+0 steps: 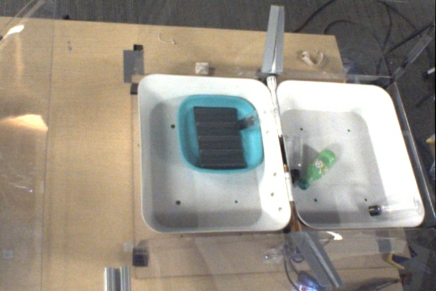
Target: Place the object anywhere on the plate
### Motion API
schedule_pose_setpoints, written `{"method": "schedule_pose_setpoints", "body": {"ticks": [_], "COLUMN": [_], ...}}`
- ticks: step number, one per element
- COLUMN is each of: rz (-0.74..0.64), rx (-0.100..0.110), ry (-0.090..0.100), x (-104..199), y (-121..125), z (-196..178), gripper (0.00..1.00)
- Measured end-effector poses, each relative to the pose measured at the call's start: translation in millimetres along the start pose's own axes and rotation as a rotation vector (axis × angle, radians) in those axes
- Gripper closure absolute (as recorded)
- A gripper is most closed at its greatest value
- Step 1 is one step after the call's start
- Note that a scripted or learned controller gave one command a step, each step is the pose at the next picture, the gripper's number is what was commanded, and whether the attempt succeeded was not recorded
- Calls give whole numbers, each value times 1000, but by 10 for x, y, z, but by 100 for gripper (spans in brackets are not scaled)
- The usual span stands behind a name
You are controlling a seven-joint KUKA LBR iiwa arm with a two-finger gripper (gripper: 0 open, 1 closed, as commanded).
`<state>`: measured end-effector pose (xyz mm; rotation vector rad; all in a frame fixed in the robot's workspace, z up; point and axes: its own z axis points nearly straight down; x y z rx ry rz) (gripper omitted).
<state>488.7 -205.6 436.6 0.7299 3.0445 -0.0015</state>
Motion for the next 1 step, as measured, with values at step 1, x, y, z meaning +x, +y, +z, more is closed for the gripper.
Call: {"method": "schedule_pose_setpoints", "body": {"ticks": [1], "rz": [119], "rx": [0], "ry": [-1], "x": [1], "y": [2], "z": [-3], "gripper": [0]}}
